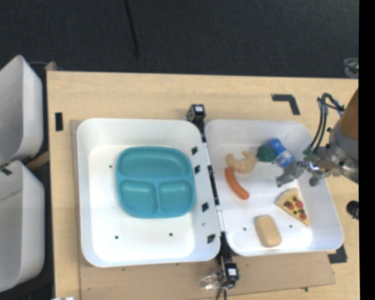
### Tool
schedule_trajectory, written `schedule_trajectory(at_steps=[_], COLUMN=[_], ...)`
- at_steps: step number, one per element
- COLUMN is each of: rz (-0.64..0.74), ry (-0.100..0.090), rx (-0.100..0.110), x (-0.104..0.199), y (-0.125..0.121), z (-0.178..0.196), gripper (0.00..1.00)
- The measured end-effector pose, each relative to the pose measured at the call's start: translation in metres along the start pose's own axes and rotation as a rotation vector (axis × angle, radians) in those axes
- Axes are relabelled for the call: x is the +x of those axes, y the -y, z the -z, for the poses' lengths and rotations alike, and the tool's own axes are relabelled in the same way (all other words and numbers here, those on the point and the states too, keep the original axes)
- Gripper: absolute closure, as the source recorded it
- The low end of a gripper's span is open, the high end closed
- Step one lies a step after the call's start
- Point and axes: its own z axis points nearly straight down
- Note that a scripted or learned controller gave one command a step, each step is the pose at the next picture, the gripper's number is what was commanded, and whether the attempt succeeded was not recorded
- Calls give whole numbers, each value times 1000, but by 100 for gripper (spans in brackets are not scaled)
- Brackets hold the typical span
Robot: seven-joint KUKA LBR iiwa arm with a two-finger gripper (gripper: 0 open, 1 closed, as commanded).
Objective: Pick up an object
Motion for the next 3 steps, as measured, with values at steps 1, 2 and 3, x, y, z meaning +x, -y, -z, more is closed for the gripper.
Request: schedule_trajectory(at_steps=[1,2,3], rz=[4,1,0], ry=[3,4,3], rx=[-13,-9,-8], x=[1,-11,-6], y=[-3,-2,5], z=[7,-45,-95], gripper=[0,0,0])
